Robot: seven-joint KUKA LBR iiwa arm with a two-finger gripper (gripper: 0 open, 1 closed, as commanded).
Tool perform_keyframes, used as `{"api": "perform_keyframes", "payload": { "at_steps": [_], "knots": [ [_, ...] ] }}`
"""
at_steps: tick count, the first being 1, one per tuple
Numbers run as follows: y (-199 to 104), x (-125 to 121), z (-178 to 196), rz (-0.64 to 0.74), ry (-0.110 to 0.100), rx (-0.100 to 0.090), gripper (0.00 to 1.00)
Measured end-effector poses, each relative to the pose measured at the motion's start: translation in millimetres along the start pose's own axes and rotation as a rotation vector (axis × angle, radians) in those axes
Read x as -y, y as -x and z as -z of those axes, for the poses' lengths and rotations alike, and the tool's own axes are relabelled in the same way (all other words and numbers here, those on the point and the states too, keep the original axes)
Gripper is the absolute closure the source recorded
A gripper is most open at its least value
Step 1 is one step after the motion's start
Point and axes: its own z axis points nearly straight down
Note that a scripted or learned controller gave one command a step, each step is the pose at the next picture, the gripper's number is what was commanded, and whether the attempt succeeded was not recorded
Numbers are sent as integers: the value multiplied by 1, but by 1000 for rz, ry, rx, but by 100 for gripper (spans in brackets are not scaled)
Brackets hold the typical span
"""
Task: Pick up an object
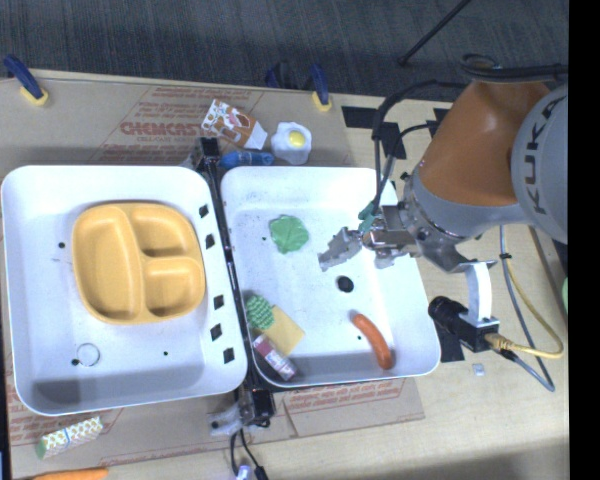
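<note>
grey fingers of my gripper (337,249) hang spread and empty over the right bin (405,183), centre-right of frame; green object (289,233) lies just left. i should centre over it, then descend straight.

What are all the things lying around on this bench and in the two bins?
Bins: two, white, side by side on the bench.
Divided tray: one, yellow, left bin.
Leafy toy: one, green, right bin, upper middle.
Sausage: one, orange, right bin, lower right.
Small disc: one, dark, right bin, centre.
Toy pile: several, green, yellow and red, right bin's lower left corner.
Egg toy: one, white and yellow, behind the bins.
End effector: one, grey, above the right bin.
</note>
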Motion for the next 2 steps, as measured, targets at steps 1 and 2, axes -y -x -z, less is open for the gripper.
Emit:
{"api": "perform_keyframes", "payload": {
  "at_steps": [1, 2],
  "knots": [
    [55, -3, -67, 70, -1, 1, 0],
    [77, 21, -177, 355, 1, -1, 0]
  ]
}}
